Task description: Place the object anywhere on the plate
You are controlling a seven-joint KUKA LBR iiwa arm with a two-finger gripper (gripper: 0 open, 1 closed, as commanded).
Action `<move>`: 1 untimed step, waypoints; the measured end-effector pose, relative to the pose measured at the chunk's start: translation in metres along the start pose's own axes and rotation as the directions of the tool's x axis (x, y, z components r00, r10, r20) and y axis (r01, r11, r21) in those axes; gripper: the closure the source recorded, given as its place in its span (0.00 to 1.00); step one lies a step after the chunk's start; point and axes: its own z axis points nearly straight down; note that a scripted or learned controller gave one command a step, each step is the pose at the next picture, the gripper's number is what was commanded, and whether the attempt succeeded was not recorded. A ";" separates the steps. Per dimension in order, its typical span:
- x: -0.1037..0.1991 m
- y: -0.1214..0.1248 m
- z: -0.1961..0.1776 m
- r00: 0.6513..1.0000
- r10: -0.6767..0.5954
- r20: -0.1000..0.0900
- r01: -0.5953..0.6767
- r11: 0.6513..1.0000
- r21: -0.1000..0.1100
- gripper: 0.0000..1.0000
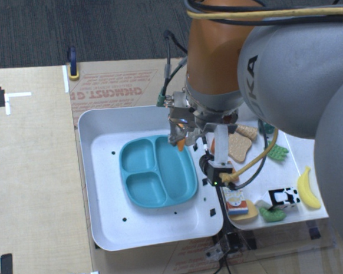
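A blue plate (156,171) with three compartments lies in the left white bin (103,168). My gripper (180,140) hangs over the plate's upper right rim, under the grey wrist with the orange band. A small orange object (180,144) sits between the fingertips, just above the plate's right-hand compartment. The gripper is shut on it. The wrist hides most of the fingers and the upper part of the object.
The right bin (311,152) holds a toast slice (239,149), a green leafy piece (277,151), a banana (308,189), a black-and-white toy (284,196), a green item (273,214) and a layered orange-and-white block (239,209). Cables hang beside the gripper.
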 end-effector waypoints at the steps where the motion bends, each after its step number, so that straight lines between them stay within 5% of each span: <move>1: 0.000 0.000 0.000 1.000 0.001 0.000 -0.001 1.000 0.000 0.00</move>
